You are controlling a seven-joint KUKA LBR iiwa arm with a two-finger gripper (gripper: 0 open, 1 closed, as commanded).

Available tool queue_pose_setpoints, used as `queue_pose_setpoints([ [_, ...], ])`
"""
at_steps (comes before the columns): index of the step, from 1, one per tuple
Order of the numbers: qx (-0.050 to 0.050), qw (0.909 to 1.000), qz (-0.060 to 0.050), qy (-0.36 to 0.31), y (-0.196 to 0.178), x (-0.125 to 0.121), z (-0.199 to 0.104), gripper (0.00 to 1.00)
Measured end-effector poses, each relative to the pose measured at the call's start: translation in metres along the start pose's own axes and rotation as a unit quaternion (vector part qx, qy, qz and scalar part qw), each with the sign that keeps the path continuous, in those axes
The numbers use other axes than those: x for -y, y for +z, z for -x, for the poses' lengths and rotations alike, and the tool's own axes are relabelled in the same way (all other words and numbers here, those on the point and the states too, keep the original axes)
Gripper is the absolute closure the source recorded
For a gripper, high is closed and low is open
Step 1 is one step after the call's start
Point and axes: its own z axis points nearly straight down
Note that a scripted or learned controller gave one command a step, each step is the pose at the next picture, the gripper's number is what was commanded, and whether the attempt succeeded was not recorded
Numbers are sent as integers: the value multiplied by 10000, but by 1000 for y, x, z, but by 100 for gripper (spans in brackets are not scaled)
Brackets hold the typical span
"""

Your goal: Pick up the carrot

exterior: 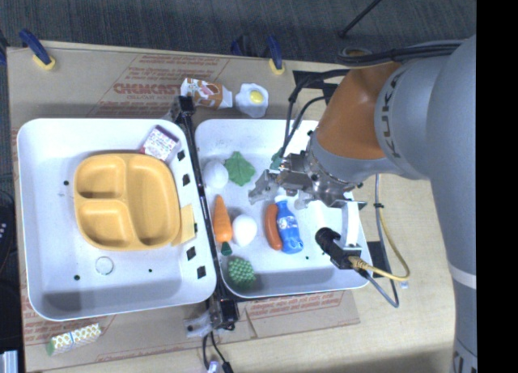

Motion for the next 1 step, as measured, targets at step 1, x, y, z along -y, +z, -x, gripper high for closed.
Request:
queue_pose_setpoints([
  [1, -2, 10000, -1, -14, 5, 12, -63, 0],
])
